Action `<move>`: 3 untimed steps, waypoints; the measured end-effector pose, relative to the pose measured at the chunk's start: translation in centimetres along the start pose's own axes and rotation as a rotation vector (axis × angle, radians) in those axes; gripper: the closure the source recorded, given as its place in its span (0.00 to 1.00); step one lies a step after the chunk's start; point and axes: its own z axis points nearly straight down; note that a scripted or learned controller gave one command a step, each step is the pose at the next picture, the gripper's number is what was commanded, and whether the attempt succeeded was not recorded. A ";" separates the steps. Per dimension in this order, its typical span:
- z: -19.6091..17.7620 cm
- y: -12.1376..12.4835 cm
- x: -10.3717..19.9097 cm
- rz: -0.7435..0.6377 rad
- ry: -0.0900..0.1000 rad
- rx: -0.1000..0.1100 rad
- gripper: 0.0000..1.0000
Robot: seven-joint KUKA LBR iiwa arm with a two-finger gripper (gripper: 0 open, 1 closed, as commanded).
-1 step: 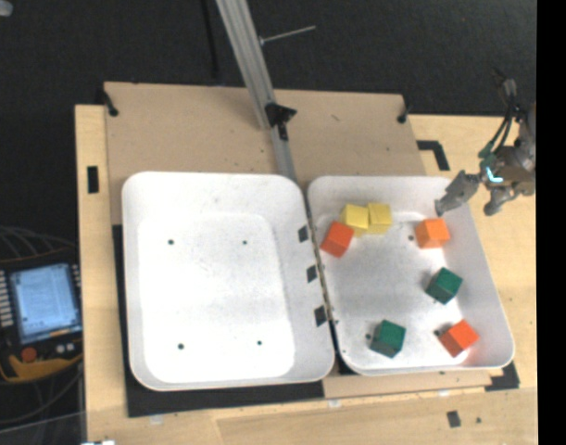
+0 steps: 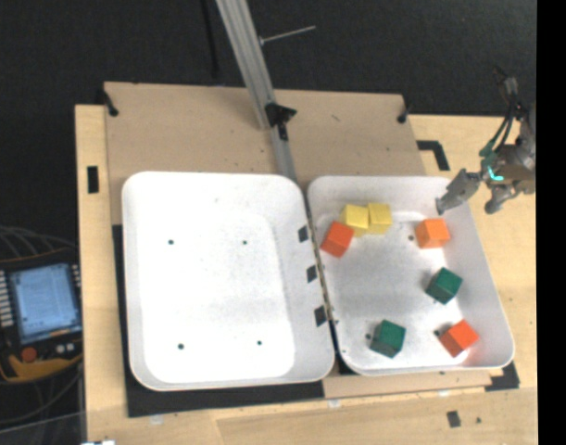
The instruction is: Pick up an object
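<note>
Two shallow white bins lie side by side on a tan wooden bench (image 2: pixel 357 123). The left white bin (image 2: pixel 139 276) holds no blocks; only four small dark dots mark its floor. The right white bin (image 2: pixel 482 341) holds seven small cubes: two yellow, three orange and two green. The two yellow cubes, one (image 2: pixel 357 217) and the other (image 2: pixel 379 217), touch each other near the bin's far edge. An orange cube (image 2: pixel 337 239) sits just beside the first yellow cube, close to the wall shared with the left bin. A second orange cube (image 2: pixel 433 233) lies near the far right corner, and a third orange cube (image 2: pixel 459 337) near the front right corner. One green cube (image 2: pixel 444 286) rests between those two orange cubes; the other green cube (image 2: pixel 387 337) lies near the front edge. The two-finger gripper (image 2: pixel 478 193) hangs over the right bin's far right corner, its fingers spread apart with nothing between them, near the second orange cube but apart from it. A slanted grey metal post (image 2: pixel 250 58) rises behind the bins.
</note>
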 end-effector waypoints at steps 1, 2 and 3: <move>5.9 -0.5 0.6 0.004 0.000 0.006 0.00; 10.1 -0.8 0.1 0.005 -0.001 0.005 0.00; 15.3 -1.7 -0.6 0.005 0.000 0.005 0.00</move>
